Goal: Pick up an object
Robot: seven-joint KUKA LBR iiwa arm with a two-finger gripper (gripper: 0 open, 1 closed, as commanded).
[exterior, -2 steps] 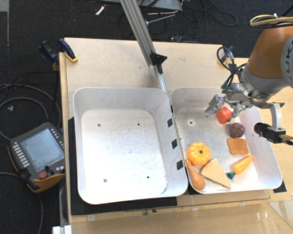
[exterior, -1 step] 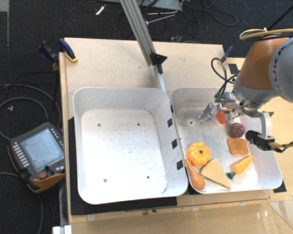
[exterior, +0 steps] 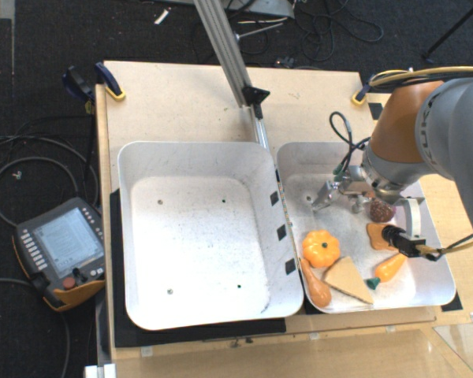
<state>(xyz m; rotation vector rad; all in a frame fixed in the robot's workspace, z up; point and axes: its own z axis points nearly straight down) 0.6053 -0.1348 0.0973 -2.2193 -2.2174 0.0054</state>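
Where arm reaches over right bin (exterior: 293,164), gripper (exterior: 340,193) hangs above pumpkin (exterior: 322,248); cannot tell its state. Cheese wedge (exterior: 349,279) just below pumpkin, carrot (exterior: 389,267) beside.

High slanted overhead, both bins (exterior: 197,152)

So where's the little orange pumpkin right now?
The pumpkin sits in the right bin, near its left wall, just above the cheese wedge.

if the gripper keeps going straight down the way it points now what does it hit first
Most likely the bare floor of the right bin: the gripper points there. The pumpkin and cheese wedge lie nearer the camera. Depth is hard to judge.
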